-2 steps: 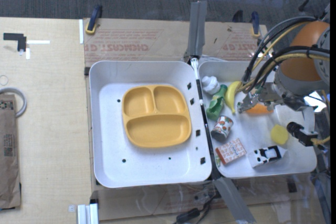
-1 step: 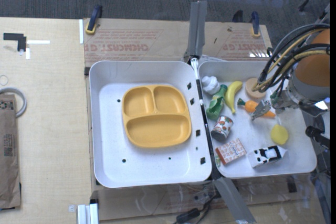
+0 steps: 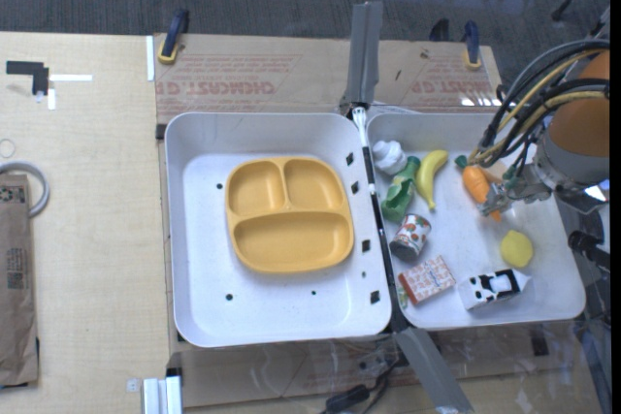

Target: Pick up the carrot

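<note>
Pincer (image 3: 498, 200) hovered touching the carrot (image 3: 474, 181), its state impossible to tell; the approach seemed underway, needing a firm closing next.

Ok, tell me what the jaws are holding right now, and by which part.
It cannot be told. The gripper sits right beside the carrot in the right bin, but cables and the wrist hide the contact.

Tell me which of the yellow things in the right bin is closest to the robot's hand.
The lemon, the round yellow fruit just below the hand. The banana is long and curved and lies farther left, beyond the carrot.
</note>
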Controlling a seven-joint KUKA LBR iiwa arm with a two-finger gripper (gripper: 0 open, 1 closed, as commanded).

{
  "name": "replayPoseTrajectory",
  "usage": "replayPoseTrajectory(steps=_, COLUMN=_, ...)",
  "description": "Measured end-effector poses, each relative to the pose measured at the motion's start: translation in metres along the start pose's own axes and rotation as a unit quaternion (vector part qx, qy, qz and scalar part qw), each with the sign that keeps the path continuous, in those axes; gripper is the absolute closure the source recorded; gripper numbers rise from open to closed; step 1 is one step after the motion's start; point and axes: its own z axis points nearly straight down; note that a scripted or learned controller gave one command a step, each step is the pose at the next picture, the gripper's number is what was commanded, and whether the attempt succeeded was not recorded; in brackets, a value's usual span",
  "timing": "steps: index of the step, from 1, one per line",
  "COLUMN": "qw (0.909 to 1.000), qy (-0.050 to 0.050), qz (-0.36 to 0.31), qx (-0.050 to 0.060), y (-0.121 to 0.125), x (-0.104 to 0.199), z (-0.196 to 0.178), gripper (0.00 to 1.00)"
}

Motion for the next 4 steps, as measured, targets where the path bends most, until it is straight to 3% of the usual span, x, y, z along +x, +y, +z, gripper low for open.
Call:
replayPoseTrajectory(steps=1, qw=0.9965, qy=0.001, qz=-0.084, qx=0.0, y=0.012, x=0.029, z=-0.109, gripper=1.0)
replayPoseTrajectory(steps=2, qw=0.9992, qy=0.001, qz=0.039, qx=0.001, y=0.007, x=-0.019, z=-0.022, gripper=1.0)
replayPoseTrajectory(steps=3, qw=1.0, qy=0.001, qz=0.007, qx=0.001, y=0.041, x=-0.017, z=-0.052, gripper=1.0)
replayPoseTrajectory(steps=4, qw=0.9995, qy=0.002, qz=0.025, qx=0.016, y=0.083, x=-0.011, z=-0.126, gripper=1.0)
